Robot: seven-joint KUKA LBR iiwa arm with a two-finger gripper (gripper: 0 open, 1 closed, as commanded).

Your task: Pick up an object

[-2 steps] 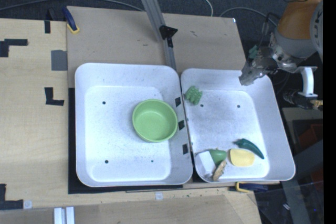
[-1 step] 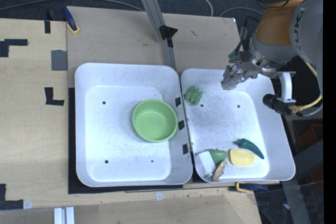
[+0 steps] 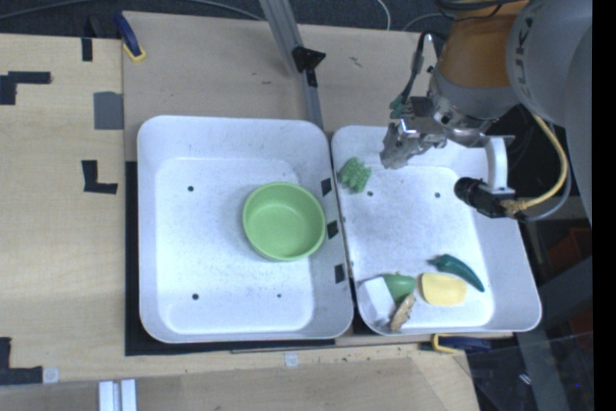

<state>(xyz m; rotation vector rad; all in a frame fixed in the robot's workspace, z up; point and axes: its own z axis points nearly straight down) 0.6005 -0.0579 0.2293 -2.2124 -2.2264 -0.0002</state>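
Arm [image 3: 500, 34] over right bin's [image 3: 500, 236] far edge

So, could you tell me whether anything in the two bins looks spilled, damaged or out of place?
Nothing stands out. The green bowl sits upright in the left bin; small items cluster at the right bin's near edge, and a green piece lies below the hand.

Grey arm [image 3: 539, 43] reaching in from right, orange band above wrist, hand [image 3: 397, 152] pointing down.
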